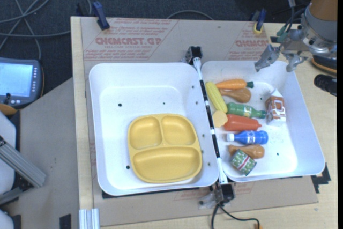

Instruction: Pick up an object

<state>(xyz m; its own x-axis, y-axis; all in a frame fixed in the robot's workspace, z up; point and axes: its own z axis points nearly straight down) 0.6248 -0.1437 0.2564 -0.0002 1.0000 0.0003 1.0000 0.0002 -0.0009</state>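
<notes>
The arm (325, 5) is cut off by the right and top edges just behind the gripper (278, 59). Below the fingers, the small carton (276, 109) carries print too small to read. A tablet screen (19, 81) leaves the picture's left edge.

Right bin (305, 131), landmark: holds corn (216, 96) along its left wall; carrot (234, 83) toward its far end; bottle (246, 138) near its middle; carton (276, 109) toward its right side; can (243, 162) at its near end; left of it, left bin (107, 88) holding divided tray (163, 147).
</notes>
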